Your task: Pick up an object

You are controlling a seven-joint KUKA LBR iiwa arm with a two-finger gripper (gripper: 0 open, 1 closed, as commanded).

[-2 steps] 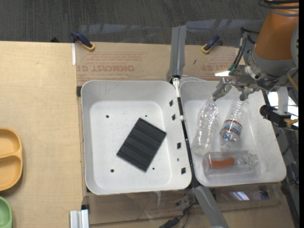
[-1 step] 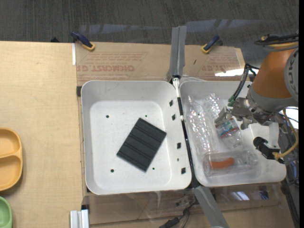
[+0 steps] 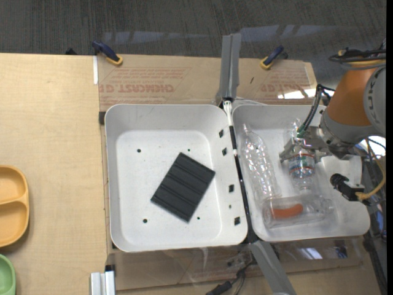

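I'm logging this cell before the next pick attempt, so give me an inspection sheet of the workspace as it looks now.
Surface: wooden bench with a cardboard sheet clamped at the back, two white bins side by side.
Job's things: black ribbed pad lying flat in the left bin; clear plastic bottle, small bottle and a clear container with something orange inside in the right bin.
Clutter: orange divided tray and a green item at the bench's left edge.
Grippers: gripper low over the small bottle; grasp cannot be told.
Cables: black cables beside the arm.
Surroundings: grey carpet.
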